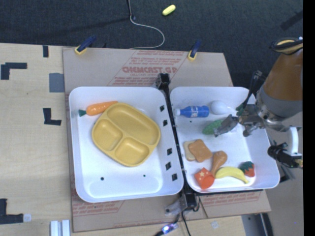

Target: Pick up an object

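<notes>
Nearest the camera, along the front wall of the right bin (256, 185), lie a strawberry (204, 178), a banana (231, 174) and a small red-and-green piece (247, 168); just behind them are a drumstick (218, 159) and a slice of toast (198, 150). The arm (283, 90), grey with an orange band, enters from the right and leans low over the right bin, its gripper (230, 124) directed leftward and lying against a green vegetable (213, 128); whether the fingers are spread or pressed together cannot be told. Farther back lie a blue bottle (194, 112), its label unreadable, and a white object (220, 106). The left bin (81, 146) contains a yellow divided tray (126, 133) with a carrot (101, 108) at its far edge. Beyond both bins, the cardboard sheet (142, 65) bears red print reading "CHEMCAST".
</notes>
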`<state>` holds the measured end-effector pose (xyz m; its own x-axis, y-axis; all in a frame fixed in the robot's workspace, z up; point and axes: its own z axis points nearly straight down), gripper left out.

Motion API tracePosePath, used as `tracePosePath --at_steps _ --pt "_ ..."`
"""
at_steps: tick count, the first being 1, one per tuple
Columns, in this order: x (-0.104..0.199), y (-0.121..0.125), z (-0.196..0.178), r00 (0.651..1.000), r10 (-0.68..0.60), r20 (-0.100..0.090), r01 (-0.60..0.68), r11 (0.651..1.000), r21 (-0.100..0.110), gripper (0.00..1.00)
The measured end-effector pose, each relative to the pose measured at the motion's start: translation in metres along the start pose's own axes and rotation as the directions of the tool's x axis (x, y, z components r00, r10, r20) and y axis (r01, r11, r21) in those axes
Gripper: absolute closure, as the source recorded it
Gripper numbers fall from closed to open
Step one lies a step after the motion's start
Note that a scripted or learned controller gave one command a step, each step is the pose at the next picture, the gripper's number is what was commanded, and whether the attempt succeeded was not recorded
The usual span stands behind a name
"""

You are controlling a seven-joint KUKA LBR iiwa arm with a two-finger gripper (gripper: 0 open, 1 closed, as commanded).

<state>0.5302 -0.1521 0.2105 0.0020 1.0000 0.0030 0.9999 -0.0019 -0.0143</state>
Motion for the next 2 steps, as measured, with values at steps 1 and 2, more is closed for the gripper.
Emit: tracePosePath --at_steps 1,2 --pt "0.000 0.003 -0.006 1.000 -0.003 0.002 0.003 1.000 -0.012 0.00" --pt "0.003 0.005 0.058 1.000 -0.003 0.002 0.003 1.000 -0.006 0.00"
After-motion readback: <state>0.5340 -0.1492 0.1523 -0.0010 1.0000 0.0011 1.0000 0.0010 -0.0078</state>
